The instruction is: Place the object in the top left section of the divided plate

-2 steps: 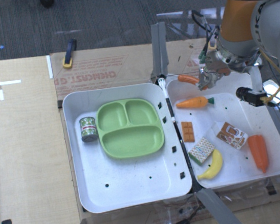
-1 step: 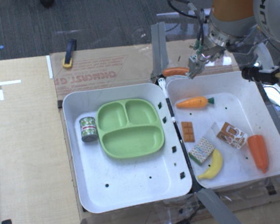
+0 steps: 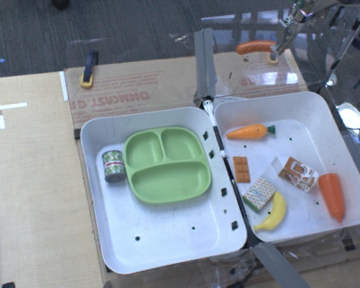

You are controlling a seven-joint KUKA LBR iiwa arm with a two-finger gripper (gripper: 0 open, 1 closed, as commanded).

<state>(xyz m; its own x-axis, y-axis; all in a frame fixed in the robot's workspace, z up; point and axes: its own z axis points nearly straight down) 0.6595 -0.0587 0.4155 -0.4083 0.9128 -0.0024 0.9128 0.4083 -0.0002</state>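
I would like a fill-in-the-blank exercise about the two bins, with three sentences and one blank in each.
1. The green plate lies in the ____ bin.
2. The small can stands just ____ of the plate.
3. In the right bin, the yellow fruit near the bottom edge is a ____.

Missing words: left; left; banana
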